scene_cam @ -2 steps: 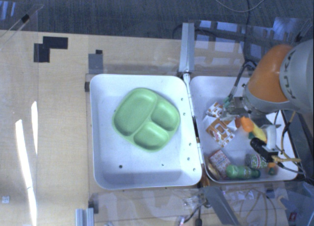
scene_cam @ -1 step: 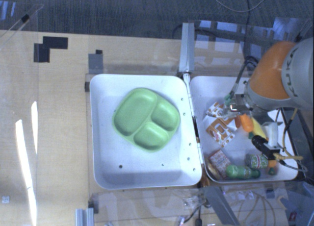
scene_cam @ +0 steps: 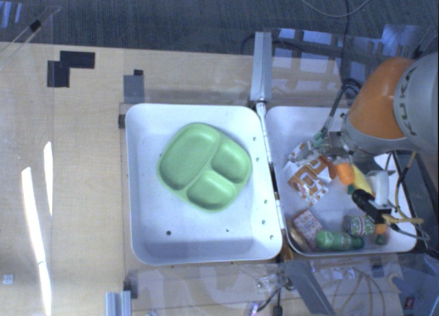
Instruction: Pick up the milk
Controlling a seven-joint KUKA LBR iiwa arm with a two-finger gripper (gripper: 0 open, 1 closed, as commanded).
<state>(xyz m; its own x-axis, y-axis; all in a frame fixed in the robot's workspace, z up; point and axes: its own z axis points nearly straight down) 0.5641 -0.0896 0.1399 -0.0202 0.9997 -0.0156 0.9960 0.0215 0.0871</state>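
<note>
Orange-patterned milk carton (scene_cam: 310, 174), lettering unreadable

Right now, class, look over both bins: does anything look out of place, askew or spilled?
Nothing is spilled. The right bin is a jumble: a crumpled orange-and-white packet lies askew, and a green bottle lies on its side. The green divided plate sits tilted in the left bin.

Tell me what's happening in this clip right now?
The grey arm with the orange band reaches in from the right over the right bin, low among a clutter of small grocery items. An orange-and-white crinkled packet lies just left of the wrist, and a green bottle lies near the front wall. The left bin holds a green divided plate. Nothing is visibly lifted yet.
</note>
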